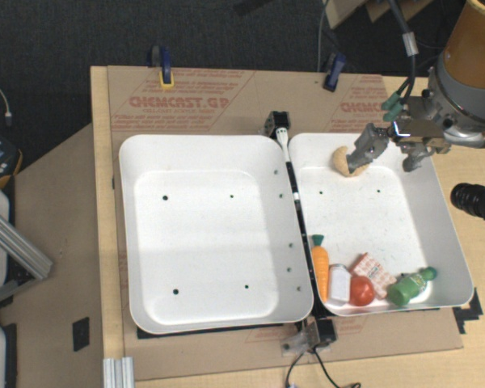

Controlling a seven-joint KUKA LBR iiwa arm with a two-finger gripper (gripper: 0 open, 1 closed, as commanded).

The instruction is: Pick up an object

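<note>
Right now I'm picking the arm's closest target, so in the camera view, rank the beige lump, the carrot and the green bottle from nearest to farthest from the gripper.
1. Beige lump, by the gripper, right bin's far edge.
2. Green bottle, near right corner.
3. Carrot, by the divider; close to the bottle's distance, so this order is loose.

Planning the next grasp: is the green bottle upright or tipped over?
Tipped: the green bottle lies on its side in the right bin's near corner.

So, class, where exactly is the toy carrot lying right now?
The carrot lies in the right bin, against its left wall near the front corner, just left of a white block and a red tomato.
</note>
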